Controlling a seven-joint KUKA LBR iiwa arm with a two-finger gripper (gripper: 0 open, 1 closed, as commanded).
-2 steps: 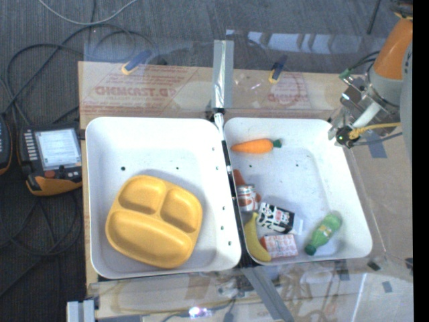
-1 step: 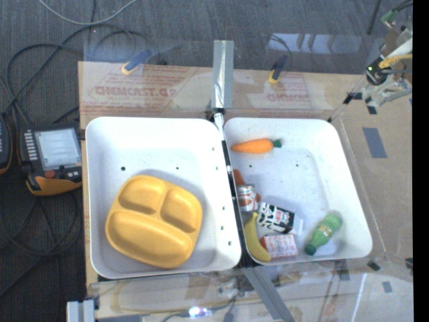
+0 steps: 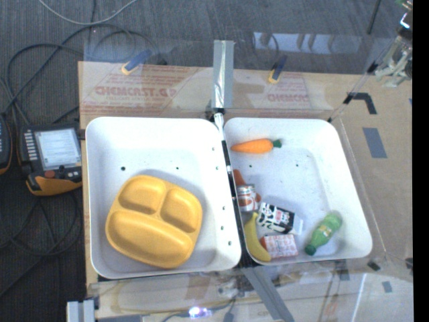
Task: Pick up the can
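The can (image 3: 247, 197) is small, red and silver. It lies in the right bin (image 3: 338, 154) close against the bin's left wall, just above a black-and-white carton (image 3: 277, 217). A red-orange item touches the can's upper left side. A pale jointed part that looks like my gripper (image 3: 395, 62) hangs at the far upper right, outside the bins and well away from the can.
In the right bin are a carrot (image 3: 253, 145) at the back, and a banana (image 3: 255, 239), a pink packet (image 3: 281, 245) and a green bottle (image 3: 324, 232) at the front. A yellow divided tray (image 3: 154, 221) lies in the left bin (image 3: 100, 146).
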